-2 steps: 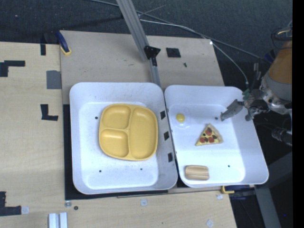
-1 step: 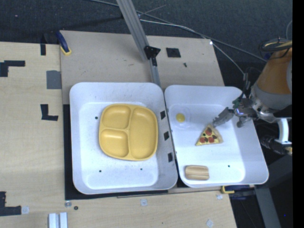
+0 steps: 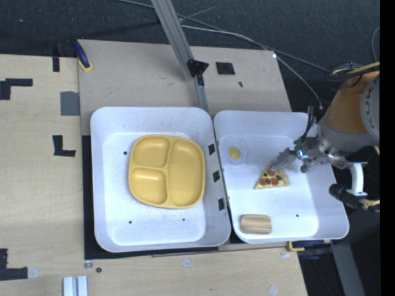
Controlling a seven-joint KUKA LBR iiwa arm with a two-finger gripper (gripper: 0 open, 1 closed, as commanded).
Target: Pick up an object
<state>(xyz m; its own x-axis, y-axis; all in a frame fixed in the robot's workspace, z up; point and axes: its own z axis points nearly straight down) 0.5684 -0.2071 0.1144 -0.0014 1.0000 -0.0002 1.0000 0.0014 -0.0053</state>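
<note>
The arm is closing in for the grasp, its fingers (image 3: 285, 160) sitting just above the pizza slice toy (image 3: 271, 179), their spread impossible to tell, so the next move would be lowering onto it.

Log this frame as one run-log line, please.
claw: over right bin, at pizza slice | grasp: unconfirmed | bun, yellow piece: untouched

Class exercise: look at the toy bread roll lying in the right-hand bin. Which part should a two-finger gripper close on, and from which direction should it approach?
Grip the bread roll across its short width, at mid-length, coming straight down from above. It lies flat with its long axis running left to right, so its narrow sides probably fit between the fingers best. The front wall of the right bin sits close by, so a sideways approach looks cramped.
</note>
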